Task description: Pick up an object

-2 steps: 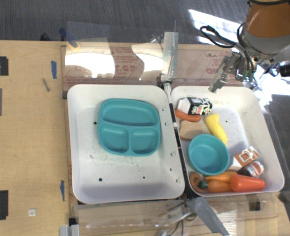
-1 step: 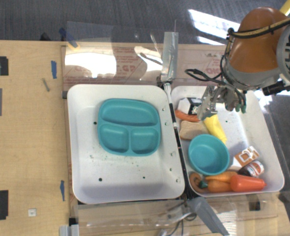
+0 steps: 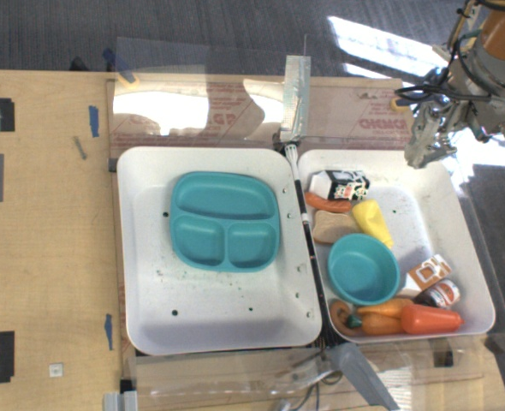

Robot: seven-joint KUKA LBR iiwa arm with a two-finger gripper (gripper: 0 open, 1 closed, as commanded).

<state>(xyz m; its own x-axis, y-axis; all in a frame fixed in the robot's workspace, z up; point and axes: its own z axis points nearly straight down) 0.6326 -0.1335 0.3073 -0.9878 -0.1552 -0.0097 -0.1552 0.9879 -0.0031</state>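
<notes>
- Teal bowl [image 3: 364, 268] sits mid right bin [image 3: 471, 255], our landmark.
- Up-left of it: yellow piece [image 3: 372, 221], black-and-white carton [image 3: 341, 184], print too small to read.
- Right of it: small orange-labelled bottle [image 3: 436, 282], label illegible.
- Below it: orange carrot [image 3: 428, 318].
- Gripper [image 3: 425, 151] hovers above the bin's far right corner, well apart from the bowl; its spread is hard to tell, nothing visibly held.
- Left bin [image 3: 141, 229] carries a teal divided plate [image 3: 225, 221].

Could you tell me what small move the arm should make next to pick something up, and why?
Probably move the gripper forward and down into the right bin: it hangs above that bin's far right corner, holding nothing, while the yellow item and teal bowl lie further in.
</notes>
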